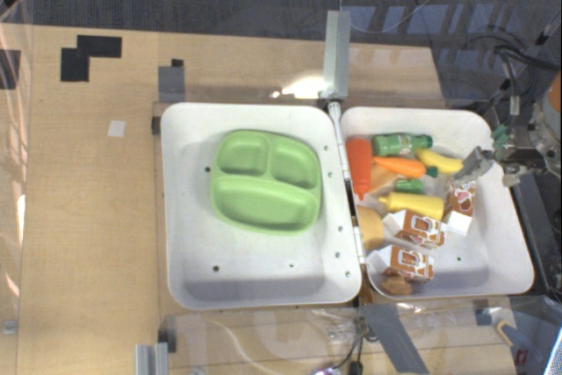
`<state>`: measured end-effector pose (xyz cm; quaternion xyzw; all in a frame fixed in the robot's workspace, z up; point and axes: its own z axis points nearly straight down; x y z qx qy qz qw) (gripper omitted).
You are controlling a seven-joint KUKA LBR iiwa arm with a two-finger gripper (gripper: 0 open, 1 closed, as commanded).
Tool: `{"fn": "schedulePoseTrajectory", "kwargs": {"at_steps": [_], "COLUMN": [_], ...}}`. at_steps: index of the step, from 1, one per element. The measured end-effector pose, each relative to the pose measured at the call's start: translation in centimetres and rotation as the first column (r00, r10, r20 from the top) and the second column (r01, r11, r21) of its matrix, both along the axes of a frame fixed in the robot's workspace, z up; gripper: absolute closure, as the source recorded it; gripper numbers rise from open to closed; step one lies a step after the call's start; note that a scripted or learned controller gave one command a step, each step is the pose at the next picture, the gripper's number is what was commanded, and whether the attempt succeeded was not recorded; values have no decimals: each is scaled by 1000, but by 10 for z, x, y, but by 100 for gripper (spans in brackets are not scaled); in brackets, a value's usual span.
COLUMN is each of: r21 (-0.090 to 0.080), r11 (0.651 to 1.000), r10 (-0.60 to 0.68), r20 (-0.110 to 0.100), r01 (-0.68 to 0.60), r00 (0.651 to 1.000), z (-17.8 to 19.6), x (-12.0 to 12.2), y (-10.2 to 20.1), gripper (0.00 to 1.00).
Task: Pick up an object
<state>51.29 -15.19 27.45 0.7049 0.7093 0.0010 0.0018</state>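
The right bin [505, 255] holds a heap of toy food. An orange-red bottle [359, 167] lies along its left wall. A green bottle [400, 142], a carrot [400, 165] and a yellow banana [439, 161] lie at the back. A yellow bottle [413, 205] lies in the middle, with several brown-and-white cartons [420, 228] around it. My gripper [475, 163] reaches in from the right rim, low over the bin. It sits just above one carton [462, 198] and right of the banana. Nothing shows in its grasp.
The left bin [189, 268] bears a green divided plate [265, 180]. A metal post [337, 48] stands behind the seam between the bins. Cables run along the bench's right edge [518, 66].
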Motion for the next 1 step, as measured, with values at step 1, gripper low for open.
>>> {"fn": "schedulePoseTrajectory", "kwargs": {"at_steps": [1], "r21": [-1], "r11": [990], "r10": [-140], "r20": [16], "r01": [140], "r00": [990], "z": [-148], "x": [9], "y": [9], "gripper": [0]}}
